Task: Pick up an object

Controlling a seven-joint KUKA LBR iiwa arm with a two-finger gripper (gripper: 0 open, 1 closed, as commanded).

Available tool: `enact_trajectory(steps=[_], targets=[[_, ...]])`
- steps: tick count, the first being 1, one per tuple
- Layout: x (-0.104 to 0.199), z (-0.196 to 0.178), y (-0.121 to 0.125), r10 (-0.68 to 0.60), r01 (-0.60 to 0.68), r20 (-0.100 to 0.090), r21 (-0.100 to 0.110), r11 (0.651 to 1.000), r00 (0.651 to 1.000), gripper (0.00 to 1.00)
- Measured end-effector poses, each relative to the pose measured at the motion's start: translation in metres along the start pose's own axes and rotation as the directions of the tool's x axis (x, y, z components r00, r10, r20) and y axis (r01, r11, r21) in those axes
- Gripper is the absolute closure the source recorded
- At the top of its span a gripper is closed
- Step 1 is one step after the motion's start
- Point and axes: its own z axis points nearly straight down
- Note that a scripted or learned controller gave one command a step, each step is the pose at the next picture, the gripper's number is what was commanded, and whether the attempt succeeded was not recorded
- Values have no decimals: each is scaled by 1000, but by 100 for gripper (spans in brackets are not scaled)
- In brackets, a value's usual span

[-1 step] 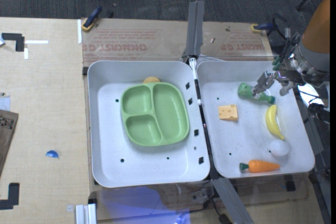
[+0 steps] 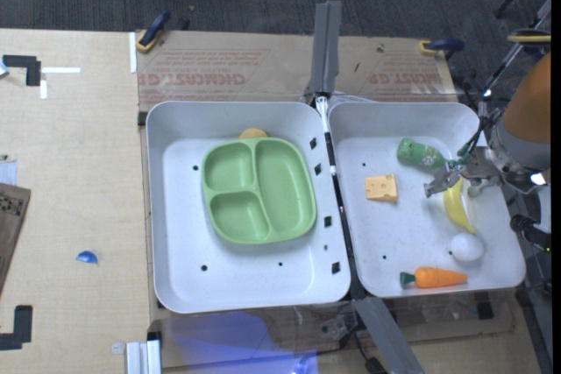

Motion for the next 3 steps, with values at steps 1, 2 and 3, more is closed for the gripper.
enact_trajectory(steps=[1, 2, 3], targets=[[-1, -9, 2, 3, -3, 1, -2, 1000, 1000, 100], [-1, -7, 0, 2, -2, 0, 2, 1000, 1000, 0], [2, 15, 2, -60, 60, -4, -4, 998, 998, 0]])
